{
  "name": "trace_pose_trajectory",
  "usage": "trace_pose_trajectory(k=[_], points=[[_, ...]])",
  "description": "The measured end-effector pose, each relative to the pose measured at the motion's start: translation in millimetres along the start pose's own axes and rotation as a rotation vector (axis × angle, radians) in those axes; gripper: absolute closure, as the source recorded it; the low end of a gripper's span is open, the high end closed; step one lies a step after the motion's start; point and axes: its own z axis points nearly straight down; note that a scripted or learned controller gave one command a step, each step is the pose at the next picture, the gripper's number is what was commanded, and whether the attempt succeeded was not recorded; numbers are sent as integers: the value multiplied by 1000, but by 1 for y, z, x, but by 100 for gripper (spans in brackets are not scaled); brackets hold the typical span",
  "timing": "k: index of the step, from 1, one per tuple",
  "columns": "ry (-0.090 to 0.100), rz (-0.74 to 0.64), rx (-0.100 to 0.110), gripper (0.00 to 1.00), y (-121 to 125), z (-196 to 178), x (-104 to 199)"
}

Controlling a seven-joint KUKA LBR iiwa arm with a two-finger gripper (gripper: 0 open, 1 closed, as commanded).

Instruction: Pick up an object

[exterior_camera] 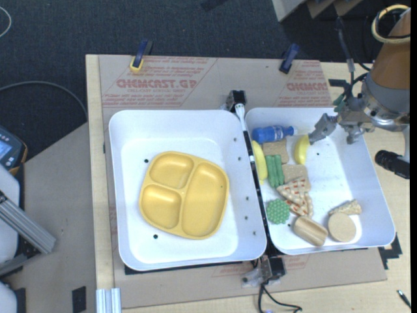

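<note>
Toy foods, about ten, are lying in the right bin (365, 175): one blue bottle (270, 134), two yellow pieces, one green ball (278, 210). One yellow plate (184, 193) is sitting left of that bin. The gripper (335, 130) is hanging wide open over the bin's far end, holding nothing.

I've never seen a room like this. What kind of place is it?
Probably a robot lab. A robot arm reaches over two white bins on a clamped board, one bin holding toy food, the other a yellow divided plate.

Bench (195, 77) with 2 white bins (124, 175)
</note>
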Motion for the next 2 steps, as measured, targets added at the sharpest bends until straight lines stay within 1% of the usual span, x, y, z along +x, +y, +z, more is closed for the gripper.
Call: trace_pose_trajectory(k=[1, 2], points=[[-3, -3, -15, 0, 3, -9, 0], [-2, -3, -10, 0, 3, 33, 3]])
